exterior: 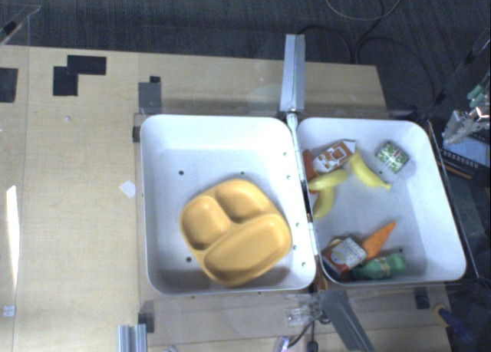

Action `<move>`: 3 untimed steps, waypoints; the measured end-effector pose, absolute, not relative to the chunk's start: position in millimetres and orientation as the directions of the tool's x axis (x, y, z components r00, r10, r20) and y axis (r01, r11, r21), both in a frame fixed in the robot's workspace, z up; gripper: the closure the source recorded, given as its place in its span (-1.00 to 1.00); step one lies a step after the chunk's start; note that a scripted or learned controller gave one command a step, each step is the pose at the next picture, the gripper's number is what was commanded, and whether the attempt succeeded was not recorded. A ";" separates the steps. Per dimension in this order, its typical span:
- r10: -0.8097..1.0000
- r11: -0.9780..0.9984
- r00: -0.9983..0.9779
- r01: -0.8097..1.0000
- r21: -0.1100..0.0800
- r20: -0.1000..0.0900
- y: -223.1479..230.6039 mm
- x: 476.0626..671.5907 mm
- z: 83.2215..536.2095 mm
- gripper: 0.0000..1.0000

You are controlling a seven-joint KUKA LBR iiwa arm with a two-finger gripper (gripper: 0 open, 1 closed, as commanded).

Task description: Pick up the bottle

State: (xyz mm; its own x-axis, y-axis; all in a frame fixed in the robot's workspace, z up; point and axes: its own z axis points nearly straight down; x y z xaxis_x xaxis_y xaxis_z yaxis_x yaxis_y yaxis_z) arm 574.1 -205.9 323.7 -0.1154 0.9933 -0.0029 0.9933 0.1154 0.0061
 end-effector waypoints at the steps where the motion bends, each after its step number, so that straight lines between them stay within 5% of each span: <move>1: 0.963 -0.269 0.269 0.963 0.003 -0.001 -206.2 500.1 289.5 1.00; 2: 0.963 -0.269 0.269 0.963 0.003 -0.001 -206.2 500.1 289.5 -1.00; 3: 0.940 -0.340 0.340 0.940 0.000 0.000 -188.2 516.3 152.1 -1.00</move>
State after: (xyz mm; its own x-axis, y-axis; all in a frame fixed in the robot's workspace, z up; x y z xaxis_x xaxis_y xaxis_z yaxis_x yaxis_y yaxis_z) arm 516.3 -188.2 152.1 0.3401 0.9404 0.0004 0.9404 -0.3401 0.0002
